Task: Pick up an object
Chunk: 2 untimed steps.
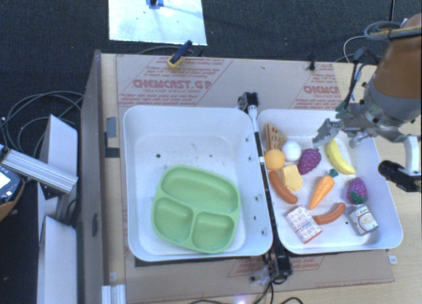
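Cardboard sheet (pixel 198 78) printed "CHEMCAST GP" in red is laid under two white bins on the worktop. Left bin (pixel 142 164): green divided tray (pixel 196 209). Right bin (pixel 389 230): banana (pixel 339 157), carrot (pixel 320 191), grapes (pixel 308 160), sausage (pixel 329 214), labelled carton (pixel 303 224), small can (pixel 363 219). Gripper (pixel 343 132) is seen above the banana; fingers spread apart, nothing held.

Even, soft overhead light, faint shadows, slightly grainy image, dark floor surroundings
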{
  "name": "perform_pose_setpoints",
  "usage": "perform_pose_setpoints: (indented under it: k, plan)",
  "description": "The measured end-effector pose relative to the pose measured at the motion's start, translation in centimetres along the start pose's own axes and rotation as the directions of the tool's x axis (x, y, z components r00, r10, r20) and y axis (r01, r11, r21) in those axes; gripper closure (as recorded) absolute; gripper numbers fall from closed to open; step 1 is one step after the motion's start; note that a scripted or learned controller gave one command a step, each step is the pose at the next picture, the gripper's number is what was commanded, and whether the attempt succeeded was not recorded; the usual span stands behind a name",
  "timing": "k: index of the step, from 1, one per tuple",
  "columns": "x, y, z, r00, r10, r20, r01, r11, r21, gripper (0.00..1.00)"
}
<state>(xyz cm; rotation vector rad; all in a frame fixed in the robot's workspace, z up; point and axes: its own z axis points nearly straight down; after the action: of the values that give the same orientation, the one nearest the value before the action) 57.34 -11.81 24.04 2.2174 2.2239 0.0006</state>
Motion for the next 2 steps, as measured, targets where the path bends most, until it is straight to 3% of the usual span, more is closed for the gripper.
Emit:
perform_pose_setpoints:
  k: [1,2]
  plan:
    - [1.9,0.1,12.5,1.000,0.001,-0.001,-0.001,1.000,0.004,0.00]
    - [1.8,0.3,11.3,1.000,0.001,0.000,-0.001,1.000,-0.002,1.00]
